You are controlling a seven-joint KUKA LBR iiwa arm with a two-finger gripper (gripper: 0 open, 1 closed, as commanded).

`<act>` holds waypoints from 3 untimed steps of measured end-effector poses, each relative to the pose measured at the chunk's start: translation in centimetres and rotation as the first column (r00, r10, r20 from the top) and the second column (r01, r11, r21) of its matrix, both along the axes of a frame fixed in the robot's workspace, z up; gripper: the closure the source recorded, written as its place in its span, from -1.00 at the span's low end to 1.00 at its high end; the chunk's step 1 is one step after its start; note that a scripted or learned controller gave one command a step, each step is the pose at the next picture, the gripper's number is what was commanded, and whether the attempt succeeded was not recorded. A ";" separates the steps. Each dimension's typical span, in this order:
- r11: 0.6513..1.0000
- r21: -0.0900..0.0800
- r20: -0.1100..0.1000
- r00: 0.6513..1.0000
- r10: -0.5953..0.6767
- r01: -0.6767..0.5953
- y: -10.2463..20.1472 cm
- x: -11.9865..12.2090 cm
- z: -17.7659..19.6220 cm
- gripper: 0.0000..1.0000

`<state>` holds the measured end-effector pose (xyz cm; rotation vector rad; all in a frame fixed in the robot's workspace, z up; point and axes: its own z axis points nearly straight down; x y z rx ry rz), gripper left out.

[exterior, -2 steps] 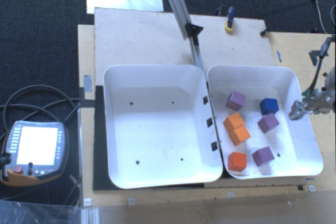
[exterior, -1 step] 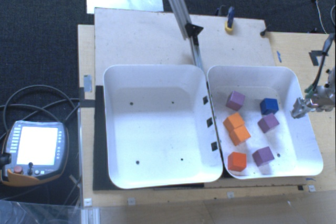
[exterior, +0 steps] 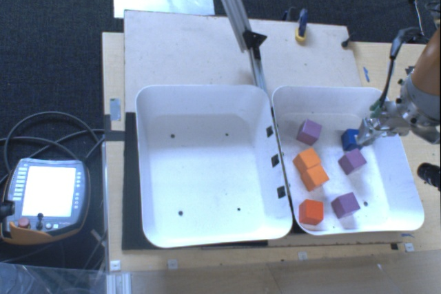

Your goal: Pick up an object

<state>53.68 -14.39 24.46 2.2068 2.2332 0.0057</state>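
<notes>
The right bin (exterior: 331,98) holds several small blocks. A blue block (exterior: 349,140) lies near its right side, partly covered by my gripper (exterior: 367,132), which has come down right at the block's right edge. Around it are a purple cube (exterior: 309,131) to the left, a purple cube (exterior: 352,161) just below, and another purple cube (exterior: 345,204) near the front. An orange pair of blocks (exterior: 311,169) sits mid-bin, and a red-orange cube (exterior: 311,211) lies at the front left. I cannot make out whether the blue block is gripped.
The left bin (exterior: 200,169) adjoins the right one along a shared wall (exterior: 275,155). A slanted metal pole (exterior: 234,3) crosses above the bench at the back. A teach pendant (exterior: 45,200) with cables lies far left, off the bench.
</notes>
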 end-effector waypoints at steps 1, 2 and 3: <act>1.000 0.001 0.000 1.000 0.000 0.000 6.0 2.3 -0.3 1.00; 1.000 0.001 -0.002 1.000 -0.001 0.001 11.6 3.8 -0.9 1.00; 1.000 0.001 0.000 1.000 -0.001 0.001 17.0 5.8 -0.1 1.00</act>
